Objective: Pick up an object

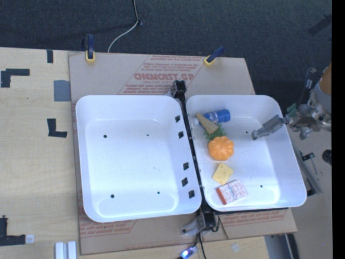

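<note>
Two white bins are sitting side by side on the surface (pixel 32 161), on a brown board: the left bin (pixel 129 155) and the right bin (pixel 269 166). All the loose things are lying in the right bin, along its left half, one of each.

The orange pumpkin-like ball (pixel 221 148) is sitting roughly mid-bin; being round, it is showing no clear long axis. Just above it, the blue bottle (pixel 219 115) is lying on its side with its long axis running left to right. A tan wedge (pixel 206 123) is lying partly against the bottle, slanting from upper left to lower right and touching the ball's top. Below the ball, the yellow block (pixel 222 173) is sitting tilted like a diamond. Nearest the front rim, the red-and-white packet (pixel 232 191) is lying flat, slightly rotated.

The claw (pixel 260 132) is hanging over the bin's right part, pointing left toward the things and well apart from them all, carrying nothing; how far it is parted, I cannot tell.
</note>
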Controlling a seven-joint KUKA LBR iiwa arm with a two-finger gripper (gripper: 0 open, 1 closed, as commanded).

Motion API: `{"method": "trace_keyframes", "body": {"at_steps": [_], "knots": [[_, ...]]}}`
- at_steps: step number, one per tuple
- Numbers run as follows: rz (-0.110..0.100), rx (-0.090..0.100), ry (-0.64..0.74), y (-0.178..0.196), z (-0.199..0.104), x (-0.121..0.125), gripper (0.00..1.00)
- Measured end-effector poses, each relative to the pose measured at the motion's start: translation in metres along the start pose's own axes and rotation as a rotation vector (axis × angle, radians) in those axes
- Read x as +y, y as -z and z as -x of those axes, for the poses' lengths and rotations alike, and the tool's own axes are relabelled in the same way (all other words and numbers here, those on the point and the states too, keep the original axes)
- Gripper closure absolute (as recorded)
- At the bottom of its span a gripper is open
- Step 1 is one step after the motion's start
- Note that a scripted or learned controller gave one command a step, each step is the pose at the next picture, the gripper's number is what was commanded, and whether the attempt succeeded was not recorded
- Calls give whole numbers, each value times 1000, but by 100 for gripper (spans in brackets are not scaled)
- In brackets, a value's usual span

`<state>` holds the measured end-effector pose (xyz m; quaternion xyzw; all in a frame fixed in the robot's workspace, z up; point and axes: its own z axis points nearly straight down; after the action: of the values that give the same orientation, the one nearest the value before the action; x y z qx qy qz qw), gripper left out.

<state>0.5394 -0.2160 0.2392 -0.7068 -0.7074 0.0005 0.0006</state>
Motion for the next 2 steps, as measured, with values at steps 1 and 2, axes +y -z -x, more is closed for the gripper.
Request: {"method": "trace_keyframes", "body": {"at_steps": [1,2], "knots": [[0,0,1,10,0,0,100],[0,3,11,-8,-102,37,100]]}}
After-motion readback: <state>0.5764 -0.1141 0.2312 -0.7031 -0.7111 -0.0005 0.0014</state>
